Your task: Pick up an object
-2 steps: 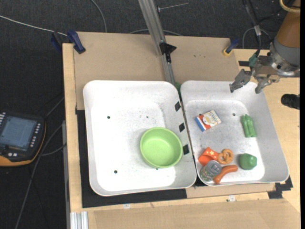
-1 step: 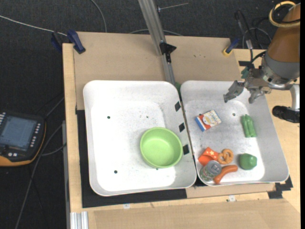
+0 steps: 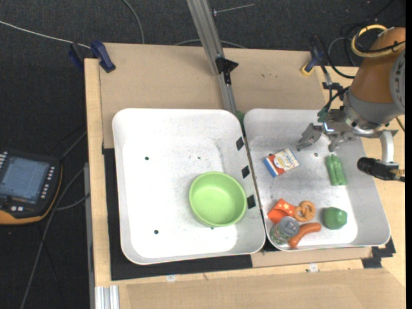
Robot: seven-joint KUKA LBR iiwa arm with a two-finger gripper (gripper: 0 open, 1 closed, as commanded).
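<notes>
The right bin (image 3: 283, 124) holds a small white, red and blue carton (image 3: 281, 162), a green bottle-shaped toy (image 3: 335, 170), a round green toy (image 3: 334, 217), an orange piece (image 3: 282, 208), a pretzel (image 3: 306, 209), a red sausage (image 3: 303, 233) and a grey round lid (image 3: 286, 228). My gripper (image 3: 324, 138) hangs over the far right part of this bin, fingers spread open, nothing between them. It sits above and right of the carton, just behind the green bottle-shaped toy.
The left bin (image 3: 167, 140) holds a light green bowl (image 3: 217, 199) near its right wall. A metal pole (image 3: 209, 37) rises between the bins at the back. Blue clamps (image 3: 96, 55) grip the bench's back edge. A handheld control pendant (image 3: 26, 184) lies at far left.
</notes>
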